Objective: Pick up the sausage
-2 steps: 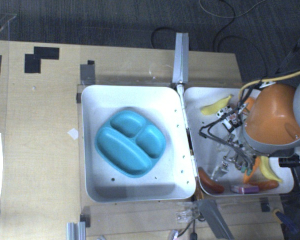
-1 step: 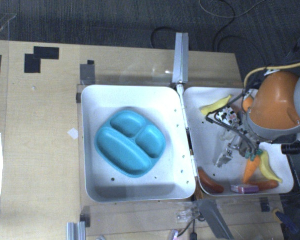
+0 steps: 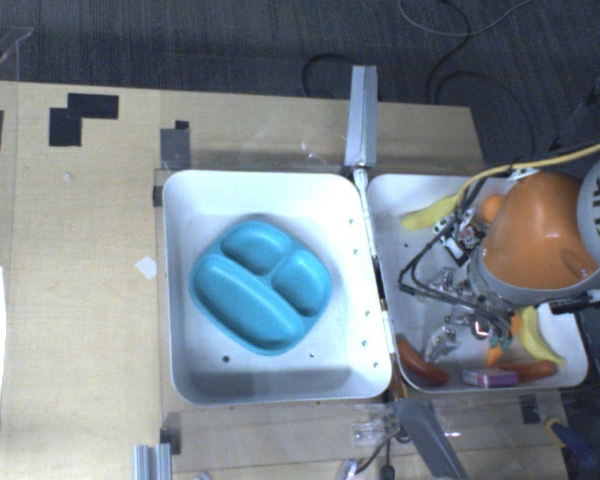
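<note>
Sausage [image 3: 420, 362] lies in the right bin's [image 3: 390, 268] near corner, fingers [image 3: 448, 340] poised just above it, seemingly parted and empty.

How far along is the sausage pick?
Done: the arm has reached into the right bin, and the hand sits low over its near side. In hand: nothing visibly gripped; the sausage lies on the bin floor near the front left corner, just beside the hand. Left: close on the sausage and lift it. The blue tray sits in the left bin.
</note>
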{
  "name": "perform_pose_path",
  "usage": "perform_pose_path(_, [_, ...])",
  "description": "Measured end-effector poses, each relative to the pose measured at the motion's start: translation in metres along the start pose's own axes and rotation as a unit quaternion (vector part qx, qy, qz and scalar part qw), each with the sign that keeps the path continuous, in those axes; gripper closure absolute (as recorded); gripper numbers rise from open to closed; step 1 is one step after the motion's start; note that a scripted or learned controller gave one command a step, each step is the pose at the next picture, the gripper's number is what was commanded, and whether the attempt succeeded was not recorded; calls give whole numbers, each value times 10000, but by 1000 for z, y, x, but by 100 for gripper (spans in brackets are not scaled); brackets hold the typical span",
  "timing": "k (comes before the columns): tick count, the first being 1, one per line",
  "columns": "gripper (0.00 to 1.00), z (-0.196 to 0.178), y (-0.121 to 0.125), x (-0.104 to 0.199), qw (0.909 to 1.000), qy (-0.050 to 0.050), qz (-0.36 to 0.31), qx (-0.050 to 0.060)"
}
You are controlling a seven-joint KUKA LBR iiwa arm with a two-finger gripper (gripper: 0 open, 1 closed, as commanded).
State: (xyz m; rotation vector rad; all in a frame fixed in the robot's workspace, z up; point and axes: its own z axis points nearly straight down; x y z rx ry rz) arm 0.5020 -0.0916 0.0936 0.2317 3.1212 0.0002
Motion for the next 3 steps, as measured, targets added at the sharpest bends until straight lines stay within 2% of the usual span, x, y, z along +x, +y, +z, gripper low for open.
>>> perform_pose_path(1, [0, 0, 2, 6, 9999, -99, -45, 10])
perform_pose_path(2, [0, 3, -42, -44, 9999, -35, -151, 7])
perform_pose_path(3, [0, -12, -29, -119, 9985, -2, 539, -1])
